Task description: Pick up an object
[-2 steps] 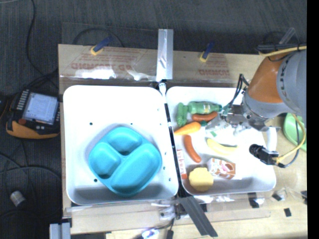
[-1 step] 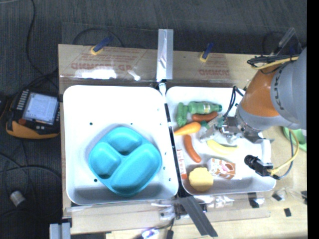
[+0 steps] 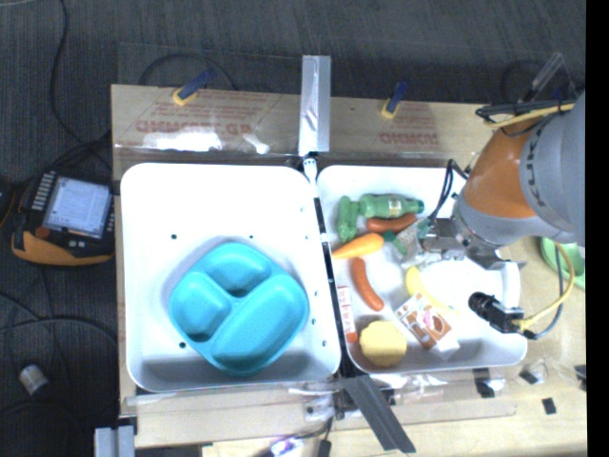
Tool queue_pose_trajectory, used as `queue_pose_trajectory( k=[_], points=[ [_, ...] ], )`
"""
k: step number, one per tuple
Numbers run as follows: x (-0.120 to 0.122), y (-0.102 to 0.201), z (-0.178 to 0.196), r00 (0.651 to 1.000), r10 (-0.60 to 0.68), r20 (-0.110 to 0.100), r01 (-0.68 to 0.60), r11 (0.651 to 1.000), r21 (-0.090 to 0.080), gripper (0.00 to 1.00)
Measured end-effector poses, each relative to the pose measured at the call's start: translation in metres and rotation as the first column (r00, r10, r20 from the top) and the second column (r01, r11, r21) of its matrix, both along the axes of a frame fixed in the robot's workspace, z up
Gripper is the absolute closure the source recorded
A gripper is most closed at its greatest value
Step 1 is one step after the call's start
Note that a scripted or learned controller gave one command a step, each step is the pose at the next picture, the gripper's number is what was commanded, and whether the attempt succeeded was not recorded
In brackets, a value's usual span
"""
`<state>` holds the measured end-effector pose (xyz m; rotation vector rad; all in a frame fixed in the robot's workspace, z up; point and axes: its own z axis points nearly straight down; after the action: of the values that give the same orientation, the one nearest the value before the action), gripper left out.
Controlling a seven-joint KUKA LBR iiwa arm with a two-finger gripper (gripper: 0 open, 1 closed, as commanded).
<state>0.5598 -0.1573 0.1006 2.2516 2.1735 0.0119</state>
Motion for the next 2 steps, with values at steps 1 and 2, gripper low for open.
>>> queue_pose_trajectory(
  k=[1,2],
  points=[
    [0.000,0.000,0.000,1.000,0.000,0.000,0.000,1.000,0.000,0.00],
    [-0.039,-0.014,-0.010,0.998,0.066,0.001,-0.066,0.998,-0.002,0.00]
  ],
)
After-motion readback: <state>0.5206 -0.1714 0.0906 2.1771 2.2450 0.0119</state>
